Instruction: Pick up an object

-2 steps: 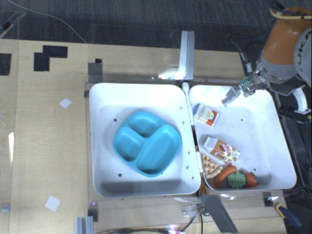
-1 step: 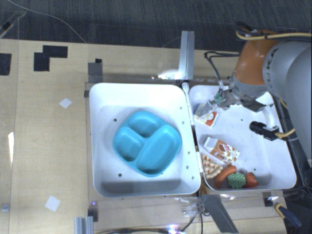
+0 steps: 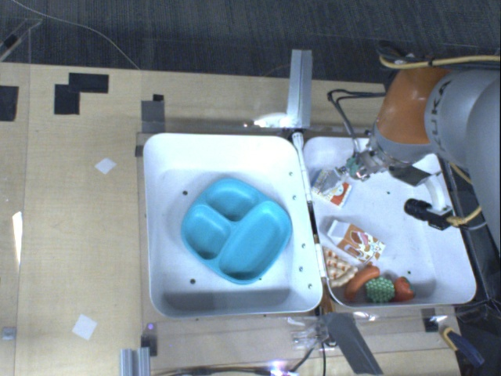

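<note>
Presently on the bench:

- Left shallow white plastic bin (image 3: pixel 156 233): holds one light blue plastic tray with three rounded compartments (image 3: pixel 236 229), lying flat near the middle of the bin floor.
- Right shallow white plastic bin (image 3: pixel 462 276): sits just beside the left bin, the two sharing a metal divider rail (image 3: pixel 309 210).
- Small white and red packet (image 3: pixel 332 186): lies in the upper left part of the right bin, close to the divider, slightly tilted.
- Flat white and orange printed carton (image 3: pixel 356 241): lies lower in the right bin, well apart from the packet.
- Pale waffle-patterned flat piece (image 3: pixel 337 266): touches the carton's lower left side.
- Orange carrot-shaped toy (image 3: pixel 360 280), green knobbly round toy (image 3: pixel 380 289) and red rounded toy (image 3: pixel 402 287): clustered together at the lower edge of the right bin.
- Grey arm with orange band (image 3: pixel 407 108): reaches in from the right, over the upper part of the right bin.
- Two-finger gripper (image 3: pixel 356 167): low over the right bin, just beside the packet's upper right corner; whether it is open or closed cannot be told, and no object is seen held.
</note>
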Controlling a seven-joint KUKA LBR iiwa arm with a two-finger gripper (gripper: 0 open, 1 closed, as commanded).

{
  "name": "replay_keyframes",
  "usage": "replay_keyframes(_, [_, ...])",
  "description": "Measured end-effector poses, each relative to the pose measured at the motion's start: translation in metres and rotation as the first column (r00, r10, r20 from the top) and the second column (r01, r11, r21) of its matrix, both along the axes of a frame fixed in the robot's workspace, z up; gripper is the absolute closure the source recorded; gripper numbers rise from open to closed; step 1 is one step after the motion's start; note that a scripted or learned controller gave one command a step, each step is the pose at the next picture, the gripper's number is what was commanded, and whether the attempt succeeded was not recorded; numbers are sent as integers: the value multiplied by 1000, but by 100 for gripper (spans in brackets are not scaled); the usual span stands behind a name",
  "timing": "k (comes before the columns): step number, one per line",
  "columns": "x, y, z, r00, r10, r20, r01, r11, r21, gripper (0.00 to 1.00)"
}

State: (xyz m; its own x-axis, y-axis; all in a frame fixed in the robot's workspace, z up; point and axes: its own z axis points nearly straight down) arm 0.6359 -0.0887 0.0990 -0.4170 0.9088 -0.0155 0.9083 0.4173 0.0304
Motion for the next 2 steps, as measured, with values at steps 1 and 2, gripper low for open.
replay_keyframes(1, [-25, -1, -11, 998, 62, -24, -62, 998, 0, 0])
replay_keyframes(2, [-49, 15, 88, 998, -62, -27, 62, 998, 1, 0])
